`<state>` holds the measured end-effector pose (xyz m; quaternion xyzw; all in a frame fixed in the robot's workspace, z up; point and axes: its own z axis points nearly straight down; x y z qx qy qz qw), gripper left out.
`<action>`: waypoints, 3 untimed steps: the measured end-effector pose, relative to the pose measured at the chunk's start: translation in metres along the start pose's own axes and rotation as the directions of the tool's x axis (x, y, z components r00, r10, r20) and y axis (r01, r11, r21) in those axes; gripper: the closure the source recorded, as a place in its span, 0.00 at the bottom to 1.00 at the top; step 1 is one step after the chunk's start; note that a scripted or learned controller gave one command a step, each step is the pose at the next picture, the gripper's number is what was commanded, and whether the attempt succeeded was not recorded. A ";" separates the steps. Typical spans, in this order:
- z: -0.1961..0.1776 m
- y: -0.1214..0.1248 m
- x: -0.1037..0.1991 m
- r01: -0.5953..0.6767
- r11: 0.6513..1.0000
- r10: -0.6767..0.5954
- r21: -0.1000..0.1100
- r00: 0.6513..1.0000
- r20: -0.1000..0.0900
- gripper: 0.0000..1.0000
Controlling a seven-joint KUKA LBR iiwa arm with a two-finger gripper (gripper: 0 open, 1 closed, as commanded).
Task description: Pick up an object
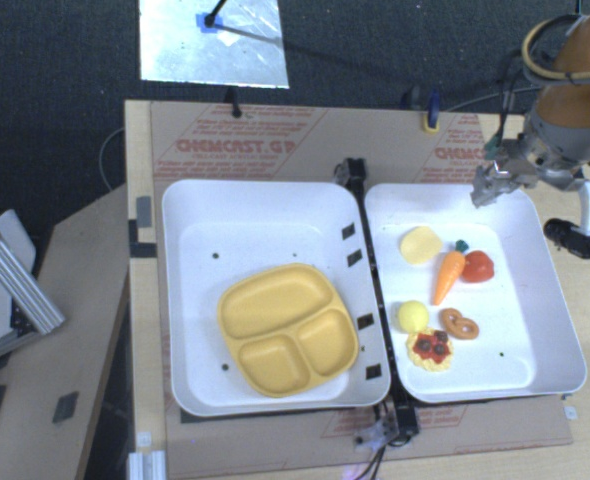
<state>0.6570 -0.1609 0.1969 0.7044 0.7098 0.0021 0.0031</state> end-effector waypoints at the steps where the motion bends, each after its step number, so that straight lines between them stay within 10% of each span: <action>1: -0.017 0.001 0.000 -0.001 1.000 0.001 0.003 1.000 -0.001 1.00; 3: -0.037 -0.036 0.108 0.002 1.000 -0.002 0.006 1.000 -0.003 1.00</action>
